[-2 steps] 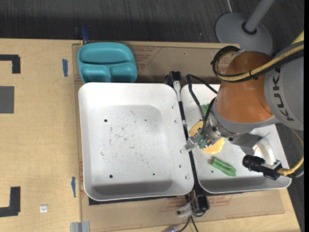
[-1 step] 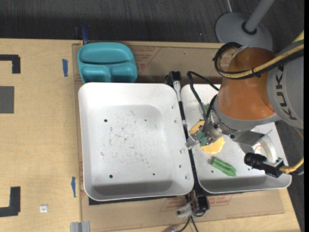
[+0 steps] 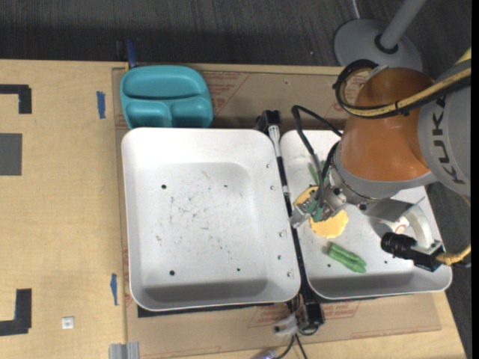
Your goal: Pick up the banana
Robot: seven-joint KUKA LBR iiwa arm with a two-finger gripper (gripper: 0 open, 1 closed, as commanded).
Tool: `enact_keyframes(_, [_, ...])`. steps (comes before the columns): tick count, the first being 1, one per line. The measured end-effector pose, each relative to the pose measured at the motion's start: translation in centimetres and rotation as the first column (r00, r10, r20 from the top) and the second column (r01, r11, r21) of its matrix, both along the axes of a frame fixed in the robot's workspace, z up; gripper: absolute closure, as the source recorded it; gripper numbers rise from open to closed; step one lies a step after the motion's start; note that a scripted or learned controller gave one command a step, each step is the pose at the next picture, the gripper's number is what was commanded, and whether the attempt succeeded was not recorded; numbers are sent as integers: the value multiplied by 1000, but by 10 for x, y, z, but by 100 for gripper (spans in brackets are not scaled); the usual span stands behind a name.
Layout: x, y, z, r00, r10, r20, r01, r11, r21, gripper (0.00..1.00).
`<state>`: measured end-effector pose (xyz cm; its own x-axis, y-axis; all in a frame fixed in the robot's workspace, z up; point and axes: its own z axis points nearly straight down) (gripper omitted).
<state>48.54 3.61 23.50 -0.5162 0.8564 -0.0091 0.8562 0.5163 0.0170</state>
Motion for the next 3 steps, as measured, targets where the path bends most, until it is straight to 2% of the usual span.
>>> enact_keyframes(1, [-6,-94,-50,995,-99,-20,99,995,-1,100])
enact_keyframes(2, [-5,-93,-40,995,-98,-17,98,995,-1,100])
enact_keyframes(3, [-6,9,-51,990,-138,-20,138,990,0,100])
